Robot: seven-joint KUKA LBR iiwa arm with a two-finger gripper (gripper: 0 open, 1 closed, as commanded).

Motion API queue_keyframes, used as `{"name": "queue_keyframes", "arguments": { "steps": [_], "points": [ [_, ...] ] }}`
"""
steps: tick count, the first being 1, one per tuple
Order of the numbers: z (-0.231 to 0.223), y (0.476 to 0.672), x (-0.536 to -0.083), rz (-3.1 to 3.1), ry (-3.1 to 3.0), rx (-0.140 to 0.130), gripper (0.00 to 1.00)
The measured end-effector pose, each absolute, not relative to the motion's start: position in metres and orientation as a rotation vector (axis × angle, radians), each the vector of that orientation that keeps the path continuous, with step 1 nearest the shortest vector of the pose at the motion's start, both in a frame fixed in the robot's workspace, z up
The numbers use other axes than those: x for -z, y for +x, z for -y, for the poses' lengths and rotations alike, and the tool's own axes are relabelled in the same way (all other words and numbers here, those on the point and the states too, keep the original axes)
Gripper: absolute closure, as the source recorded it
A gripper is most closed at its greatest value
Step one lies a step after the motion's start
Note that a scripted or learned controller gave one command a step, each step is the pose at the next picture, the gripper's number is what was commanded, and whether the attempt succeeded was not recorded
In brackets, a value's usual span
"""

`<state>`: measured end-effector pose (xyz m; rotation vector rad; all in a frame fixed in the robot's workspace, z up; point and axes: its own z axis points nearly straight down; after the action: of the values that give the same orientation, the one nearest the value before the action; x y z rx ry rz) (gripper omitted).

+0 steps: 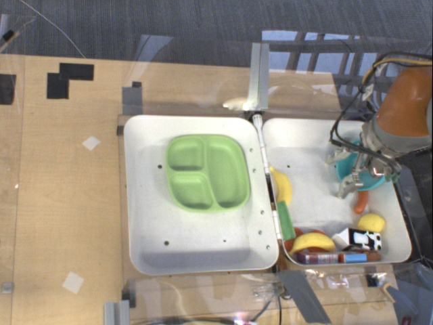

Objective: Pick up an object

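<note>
Pale wooden bench (61,202) under dark carpet, bearing two shallow white bins side by side. Hard to make out at the right bin's (304,144) near wall: a crowded pile, with a marker-like stick (336,257) and a black-and-white item (365,238) half lost among the rest. Cut off at the right edge: the grey arm (406,114) with its orange band. Gripper (358,178) low over the right bin's far right side, teal parts around it; cannot tell whether spread or clenched, nothing seen between the tips. Just below the tips, a small orange-red piece (362,200); nearer still, a yellow lemon shape (371,223). Against the divider, a banana (282,185) and a green stick (285,222); another yellow fruit (312,240) by the near wall. Left bin (142,242) holding a green divided plate (206,171), upright, near the middle.
</note>
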<state>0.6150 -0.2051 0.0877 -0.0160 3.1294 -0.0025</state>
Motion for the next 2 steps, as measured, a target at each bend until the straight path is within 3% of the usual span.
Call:
{"name": "queue_keyframes", "arguments": {
  "steps": [2],
  "points": [
    [0.204,0.646,-0.089,-3.124,0.185,0.0,0.0]
  ]
}}
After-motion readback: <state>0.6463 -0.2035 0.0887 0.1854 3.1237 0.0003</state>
